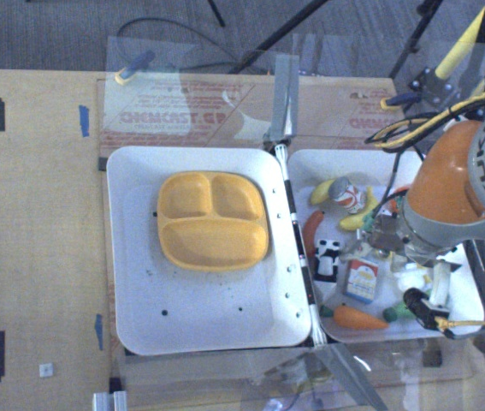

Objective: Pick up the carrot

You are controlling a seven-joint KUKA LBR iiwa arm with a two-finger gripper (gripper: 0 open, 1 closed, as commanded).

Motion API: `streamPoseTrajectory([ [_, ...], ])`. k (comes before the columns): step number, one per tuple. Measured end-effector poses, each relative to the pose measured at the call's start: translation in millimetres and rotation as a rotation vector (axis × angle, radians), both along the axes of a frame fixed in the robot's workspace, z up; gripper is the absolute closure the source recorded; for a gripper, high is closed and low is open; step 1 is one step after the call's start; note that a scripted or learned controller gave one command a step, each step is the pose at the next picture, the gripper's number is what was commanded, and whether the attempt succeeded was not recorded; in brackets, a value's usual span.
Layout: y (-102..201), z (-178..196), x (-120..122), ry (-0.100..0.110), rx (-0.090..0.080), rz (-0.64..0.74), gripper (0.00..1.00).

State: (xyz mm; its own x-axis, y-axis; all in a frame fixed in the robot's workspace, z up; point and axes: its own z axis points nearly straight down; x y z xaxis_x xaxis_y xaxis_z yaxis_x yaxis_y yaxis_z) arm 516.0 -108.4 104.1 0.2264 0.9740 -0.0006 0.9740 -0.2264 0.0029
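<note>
The carrot (pixel 359 318), orange with a small green top at its left end, lies flat near the front edge of the right bin (pixel 460 325). My gripper (pixel 378 240) hangs over the middle of that bin, up and to the right of the carrot and apart from it. A small white and red carton (pixel 362 281) stands between the gripper and the carrot. Nothing can be seen held in the gripper.
The right bin also holds a yellow banana (pixel 322 193), a round can (pixel 350 196), a yellow-green piece (pixel 357 221), a red pepper (pixel 312 227), a black-and-white toy (pixel 326 259) and a green piece (pixel 398 312). A yellow divided plate (pixel 212 221) lies in the left bin (pixel 139 298).
</note>
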Motion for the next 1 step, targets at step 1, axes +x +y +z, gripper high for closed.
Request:
streamPoseTrajectory([
  [1,-0.1,9.6,0.5,-0.002,-0.001,-0.002,1.00],
])
